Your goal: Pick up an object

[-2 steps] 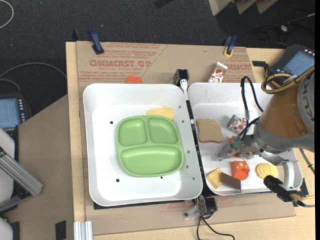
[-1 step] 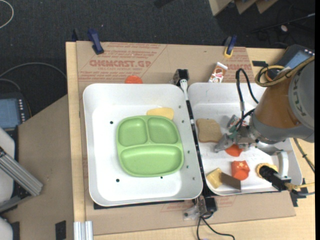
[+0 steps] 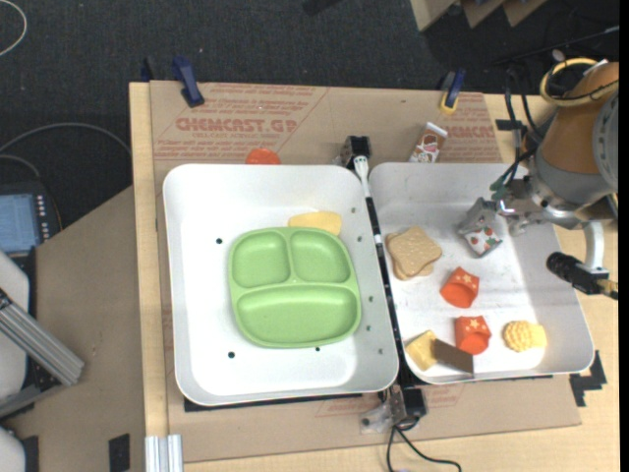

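The plywood-topped surface (image 3: 295,116) is seen carrying two shallow white bins side by side. The left bin (image 3: 197,264) is taken up at its centre by a green three-compartment plastic tray (image 3: 293,286), with a pale yellow flat piece (image 3: 316,222) touching the tray at its 12 o'clock edge. The right bin (image 3: 432,190) is reached into from 3 o'clock by the grey arm with the orange band (image 3: 575,146).

The gripper (image 3: 496,214) is set low at the bin's upper right, at the top right corner of a small white carton with red and green print (image 3: 481,235). The carton lies tilted, its long axis running roughly from 1 o'clock to 7 o'clock, and it sits just at 7 o'clock of the gripper, touching or nearly so. Whether the gripper is apart or together cannot be told, nor whether the carton is between its parts.

A tan toast-shaped slice (image 3: 414,252) lies at 9 o'clock of the carton, well apart.
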